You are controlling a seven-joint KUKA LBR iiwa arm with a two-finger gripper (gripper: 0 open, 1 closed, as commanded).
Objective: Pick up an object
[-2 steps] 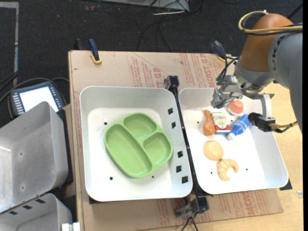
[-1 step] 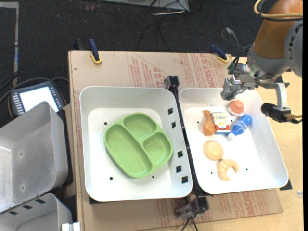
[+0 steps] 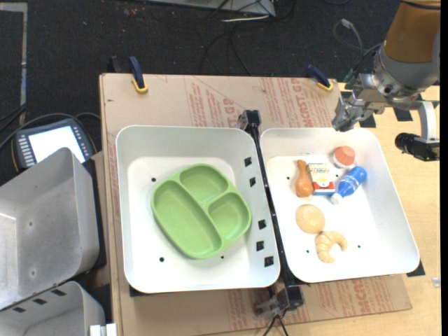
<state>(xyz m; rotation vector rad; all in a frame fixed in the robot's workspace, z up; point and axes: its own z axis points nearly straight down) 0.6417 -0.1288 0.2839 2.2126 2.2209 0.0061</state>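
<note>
My hand [image 3: 345, 122], grip state unclear, hovers over the right bin's [image 3: 392, 257] far rim; next, I descend toward the toy bottle [image 3: 349, 183].

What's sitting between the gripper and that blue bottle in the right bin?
Nothing visible. The gripper hangs over the right bin's far rim; the blue bottle lies below it, with the round orange-topped item just beside the straight path.
</note>
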